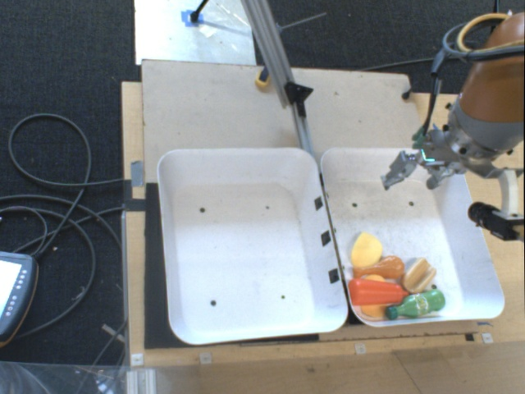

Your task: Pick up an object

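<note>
In the near corner of the right bin (410,220) lies a cluster of toy food: a yellow lemon-like piece (367,249), an orange piece (387,267), a small bread bun (420,275), a red-orange carrot (377,290) and a green bottle (417,304) on its side. My gripper (417,176) hangs over the far half of that bin, well behind the cluster and apart from it. Its two fingers are spread, one finger (399,170) to the left, and nothing sits between them. The orange-banded wrist (492,72) rises at the right.
The left bin (238,236) adjoins the right one, with black clips (326,238) along the shared rim. A slanted metal pole (275,48) crosses the back of the bench. Cables (49,187) and a tablet (12,294) lie on the floor at the left.
</note>
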### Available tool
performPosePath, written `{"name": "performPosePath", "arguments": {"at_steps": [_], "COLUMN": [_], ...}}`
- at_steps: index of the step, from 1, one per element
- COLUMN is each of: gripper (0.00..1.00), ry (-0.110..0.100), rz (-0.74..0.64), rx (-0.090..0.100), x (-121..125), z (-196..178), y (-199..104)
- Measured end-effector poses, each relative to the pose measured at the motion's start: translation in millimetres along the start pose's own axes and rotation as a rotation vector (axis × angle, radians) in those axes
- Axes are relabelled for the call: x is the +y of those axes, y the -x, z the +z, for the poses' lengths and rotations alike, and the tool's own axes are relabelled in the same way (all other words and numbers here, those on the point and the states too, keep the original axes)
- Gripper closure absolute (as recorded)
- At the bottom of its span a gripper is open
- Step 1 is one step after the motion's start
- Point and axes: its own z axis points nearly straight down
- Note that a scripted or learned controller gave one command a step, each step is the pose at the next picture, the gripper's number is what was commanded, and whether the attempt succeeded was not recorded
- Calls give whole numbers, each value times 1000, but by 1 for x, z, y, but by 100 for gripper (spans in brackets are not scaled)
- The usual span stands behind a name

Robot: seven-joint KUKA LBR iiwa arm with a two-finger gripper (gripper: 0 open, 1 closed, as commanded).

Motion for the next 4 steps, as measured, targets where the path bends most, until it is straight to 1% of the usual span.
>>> {"name": "performPosePath", "arguments": {"at_steps": [1,2,3,4], "gripper": [0,0,0,0], "ry": [4,0,-1,-2], "rz": [1,5,5,4], "rx": [-1,-1,0,1], "x": [1,10,18,16], "z": [-2,47,105,164], "y": [0,5,6,-3]}}
